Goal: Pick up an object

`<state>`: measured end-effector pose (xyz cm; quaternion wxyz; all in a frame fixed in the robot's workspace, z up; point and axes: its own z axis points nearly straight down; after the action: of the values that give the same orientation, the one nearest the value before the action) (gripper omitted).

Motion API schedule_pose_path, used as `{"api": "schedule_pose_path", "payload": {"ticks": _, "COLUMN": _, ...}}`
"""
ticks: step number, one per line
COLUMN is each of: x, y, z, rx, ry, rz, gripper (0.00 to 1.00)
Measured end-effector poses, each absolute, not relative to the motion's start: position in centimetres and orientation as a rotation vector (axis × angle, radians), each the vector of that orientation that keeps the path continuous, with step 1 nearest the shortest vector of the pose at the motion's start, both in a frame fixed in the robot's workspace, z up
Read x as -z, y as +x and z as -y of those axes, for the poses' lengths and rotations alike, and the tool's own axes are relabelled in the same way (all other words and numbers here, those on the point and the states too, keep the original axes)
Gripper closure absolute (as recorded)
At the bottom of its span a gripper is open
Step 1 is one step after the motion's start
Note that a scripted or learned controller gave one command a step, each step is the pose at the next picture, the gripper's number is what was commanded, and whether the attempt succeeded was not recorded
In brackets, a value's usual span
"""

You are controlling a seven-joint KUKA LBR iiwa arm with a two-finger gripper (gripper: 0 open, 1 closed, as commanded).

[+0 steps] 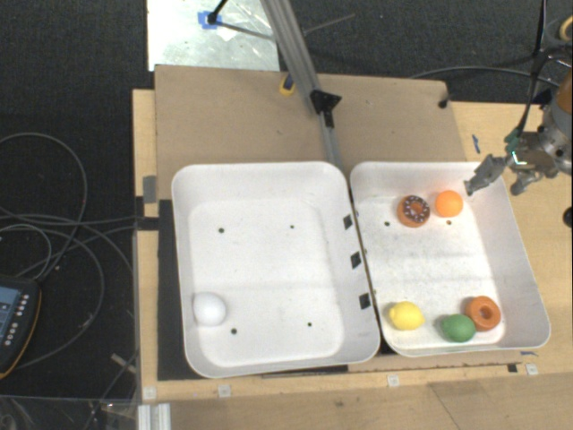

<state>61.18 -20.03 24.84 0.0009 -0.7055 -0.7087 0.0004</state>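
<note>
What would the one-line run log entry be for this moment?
gripper: open, holding nothing, over right white bin far-right rim | nearest: round orange ball, sprinkled brown doughnut | left white bin: white ball

Two shallow white plastic bins side by side: left bin, right bin.

Six small items in all.

One white ball, alone in the left bin.

Five in the right bin:
- one chocolate-frosted sprinkled doughnut
- one plain orange ball
- one yellow lemon-shaped piece
- one round green piece
- one orange-brown ring doughnut

Two doughnut shapes, then; two balls; one yellow and one green fruit-like piece.
</note>
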Motion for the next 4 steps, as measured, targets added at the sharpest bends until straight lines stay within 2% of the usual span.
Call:
{"api": "schedule_pose_path", "payload": {"ticks": 1, "x": -25.1, "y": 61.3, "z": 20.0, "rx": 0.0, "ry": -2.215, "rz": 2.23, "gripper": 0.0}}
{"api": "schedule_pose_path", "payload": {"ticks": 3, "x": -13.7, "y": 59.7, "z": 20.1, "rx": -0.003, "ry": -2.219, "rz": 2.22, "gripper": 0.0}}
{"api": "schedule_pose_path", "payload": {"ticks": 4, "x": -8.8, "y": 59.7, "z": 20.0, "rx": -0.002, "ry": -2.218, "rz": 2.22, "gripper": 0.0}}
